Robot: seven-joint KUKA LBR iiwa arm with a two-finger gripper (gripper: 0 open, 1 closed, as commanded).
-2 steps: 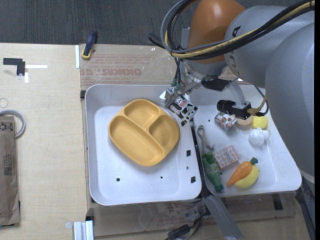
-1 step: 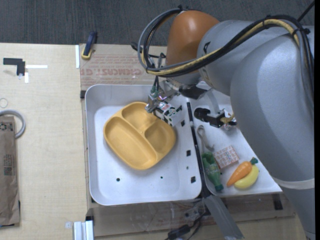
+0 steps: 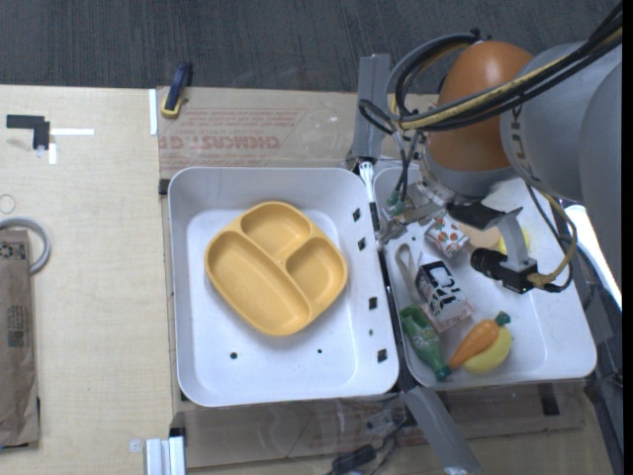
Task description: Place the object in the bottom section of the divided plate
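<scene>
A yellow divided plate [image 3: 275,266] lies in the left white bin [image 3: 198,364], with two small sections at its top and right and one long section along its lower left. All three sections hold nothing. My gripper [image 3: 401,216] hangs below the orange wrist band over the upper left corner of the right bin [image 3: 564,359], near the wall between the bins. Just right of it sits a small red-and-white carton [image 3: 447,236]. A black-and-white box [image 3: 441,291] lies below the gripper. The wrist hides what is directly under it.
The right bin also holds an orange carrot [image 3: 473,341], a yellow fruit [image 3: 494,354] and a green item [image 3: 423,337] near its front edge. Cables loop above the wrist. A brown paper bag [image 3: 15,325] and a blue-and-yellow tool [image 3: 177,89] lie on the bench outside the bins.
</scene>
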